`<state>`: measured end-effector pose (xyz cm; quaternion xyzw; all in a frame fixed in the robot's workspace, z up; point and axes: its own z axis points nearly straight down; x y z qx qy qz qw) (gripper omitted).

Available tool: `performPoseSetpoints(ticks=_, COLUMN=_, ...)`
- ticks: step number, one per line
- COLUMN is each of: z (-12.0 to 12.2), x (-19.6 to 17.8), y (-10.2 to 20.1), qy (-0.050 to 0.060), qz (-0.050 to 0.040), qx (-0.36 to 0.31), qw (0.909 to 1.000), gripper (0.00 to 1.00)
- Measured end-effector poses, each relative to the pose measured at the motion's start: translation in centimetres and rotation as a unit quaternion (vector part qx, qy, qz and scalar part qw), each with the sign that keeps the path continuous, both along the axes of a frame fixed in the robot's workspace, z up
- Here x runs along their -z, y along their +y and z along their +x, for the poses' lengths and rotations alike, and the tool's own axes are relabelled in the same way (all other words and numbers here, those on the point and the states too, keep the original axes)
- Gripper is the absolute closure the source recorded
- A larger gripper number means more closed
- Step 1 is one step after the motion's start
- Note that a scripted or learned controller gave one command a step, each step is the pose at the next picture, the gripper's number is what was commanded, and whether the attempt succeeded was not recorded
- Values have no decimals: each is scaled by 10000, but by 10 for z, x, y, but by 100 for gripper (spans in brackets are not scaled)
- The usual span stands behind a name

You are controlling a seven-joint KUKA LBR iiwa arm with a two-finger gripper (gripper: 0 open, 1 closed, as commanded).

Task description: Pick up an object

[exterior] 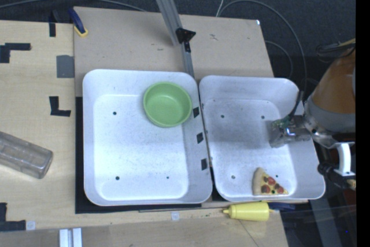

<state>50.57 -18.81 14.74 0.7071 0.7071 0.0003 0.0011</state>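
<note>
Gripper (281, 135) low inside the right bin (243, 88), near its right wall; too blurred to tell its state.
A toy pizza slice (267, 183) lies in that bin's near right corner, apart from the gripper. A green bowl (167, 104) sits in the left bin (101, 124). A yellow bottle (250, 212) lies on the surface beside the right bin. No writing is legible.

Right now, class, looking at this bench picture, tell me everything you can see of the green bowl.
The green bowl is round, pale green and smooth, plastic by the look of it. It sits upright, its open mouth facing up, with nothing visible inside it. It rests on the floor of the left white bin, in the far right corner, close to the wall beside the right bin. Nothing else touches it; the claw is over the right bin, well apart.
</note>
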Motion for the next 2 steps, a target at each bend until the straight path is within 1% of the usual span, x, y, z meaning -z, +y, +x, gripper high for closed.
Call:
performPoseSetpoints(ticks=1, z=1, x=-53, y=-11, qy=-10, qz=-7, qx=-3, qw=10000, gripper=100)
performPoseSetpoints(ticks=2, z=2, x=-94, y=-11, qy=-7, qz=-4, qx=-9, qw=10000, gripper=100)
